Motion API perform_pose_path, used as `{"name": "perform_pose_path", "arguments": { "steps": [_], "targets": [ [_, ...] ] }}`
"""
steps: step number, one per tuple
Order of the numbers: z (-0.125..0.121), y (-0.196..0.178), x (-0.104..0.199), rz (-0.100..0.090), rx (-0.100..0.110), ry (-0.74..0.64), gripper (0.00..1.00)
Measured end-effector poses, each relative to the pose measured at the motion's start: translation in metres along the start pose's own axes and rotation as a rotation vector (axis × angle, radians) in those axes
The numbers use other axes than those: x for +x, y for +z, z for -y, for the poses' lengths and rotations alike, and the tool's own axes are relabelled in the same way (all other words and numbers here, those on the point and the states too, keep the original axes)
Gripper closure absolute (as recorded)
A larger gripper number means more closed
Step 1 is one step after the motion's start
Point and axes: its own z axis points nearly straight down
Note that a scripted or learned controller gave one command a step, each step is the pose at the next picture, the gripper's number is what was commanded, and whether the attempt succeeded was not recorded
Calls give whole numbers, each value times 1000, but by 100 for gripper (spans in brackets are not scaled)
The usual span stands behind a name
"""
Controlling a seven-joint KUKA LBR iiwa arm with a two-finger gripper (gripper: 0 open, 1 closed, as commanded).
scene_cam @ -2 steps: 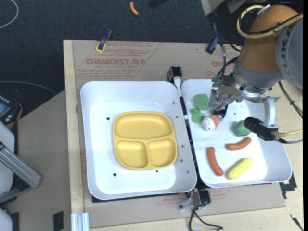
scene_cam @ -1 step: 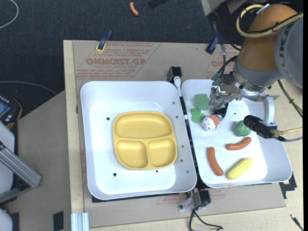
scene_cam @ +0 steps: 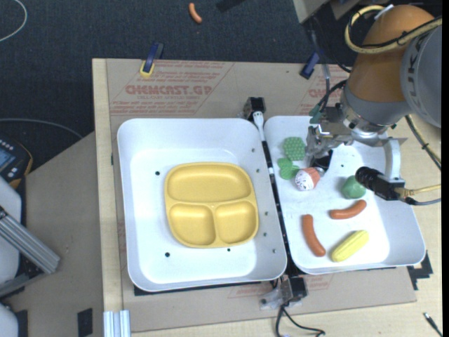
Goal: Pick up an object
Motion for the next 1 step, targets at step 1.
{"name": "perform_pose_path", "arguments": {
  "steps": [1],
  "targets": [
    [5,-1,3,-1,3,0,100]
  ]
}}
